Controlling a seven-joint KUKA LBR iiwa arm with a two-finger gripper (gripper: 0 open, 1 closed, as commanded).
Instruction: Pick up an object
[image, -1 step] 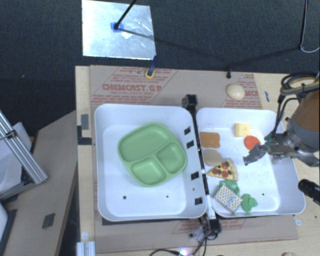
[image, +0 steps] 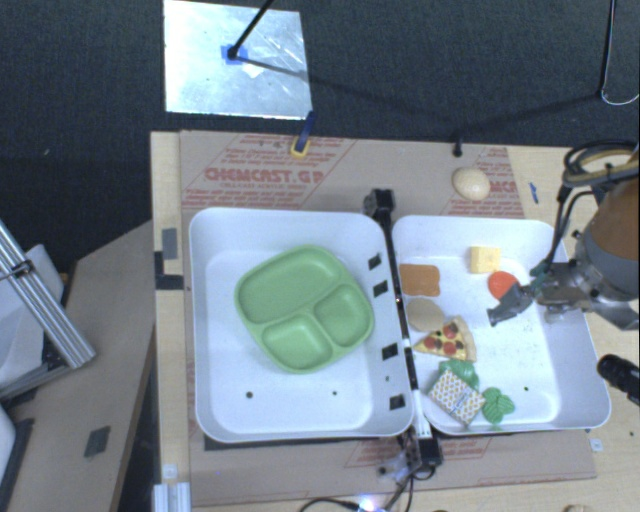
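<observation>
Grey-armed claw (image: 507, 307) over the right-hand shallow white bin (image: 575, 395); open or closed, I cannot tell.
Just beside it, toward the bin's back, sits a round orange-red toy piece (image: 503, 283), with a yellow block (image: 485, 260) beyond; a toy pizza slice (image: 447, 342) lies leftward, and a green divided plastic plate (image: 303, 308) farther left.

Grey arm (image: 612, 255) with a rounded shell and an orange band (image: 617, 213) above the wrist. Thin dark cables (image: 577, 157) loop over its top, and one runs down the side. The gripper (image: 508, 306) is dark grey, angular and metal, with a lighter grey housing behind. Screws and markings are too small to tell.
</observation>
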